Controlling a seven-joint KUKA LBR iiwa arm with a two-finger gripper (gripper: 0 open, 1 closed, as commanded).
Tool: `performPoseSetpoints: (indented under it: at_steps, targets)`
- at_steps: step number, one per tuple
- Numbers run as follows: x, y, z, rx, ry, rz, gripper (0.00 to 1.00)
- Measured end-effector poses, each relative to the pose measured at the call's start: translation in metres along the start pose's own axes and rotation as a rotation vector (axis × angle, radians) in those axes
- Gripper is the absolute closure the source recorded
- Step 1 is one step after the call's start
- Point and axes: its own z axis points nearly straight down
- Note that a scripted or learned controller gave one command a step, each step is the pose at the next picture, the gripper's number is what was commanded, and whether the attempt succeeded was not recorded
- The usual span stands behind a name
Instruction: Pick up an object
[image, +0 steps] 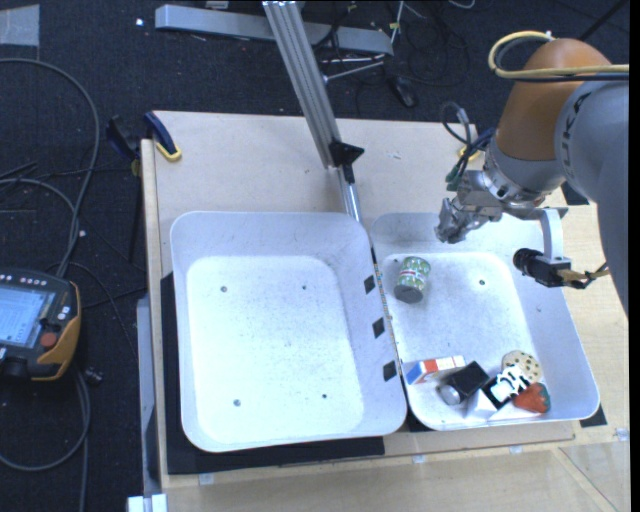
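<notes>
Above the right bin (560, 330), lower the gripper (452, 228), grip state hard to tell, slowly and straight onto the small can (411, 279) just beside.

The grey arm (585, 130) with its orange band is reaching in from the right, its gripper (452, 228) pointing downward and leftward.

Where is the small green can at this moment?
The green can lies in the right bin, near its upper left corner, below and left of the gripper.
</notes>
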Motion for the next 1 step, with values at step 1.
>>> performPoseSetpoints:
  at_steps: [1]
  targets:
    - [0.0024, 0.0015, -0.0425, 0.001, 0.000, 0.000, 1.00]
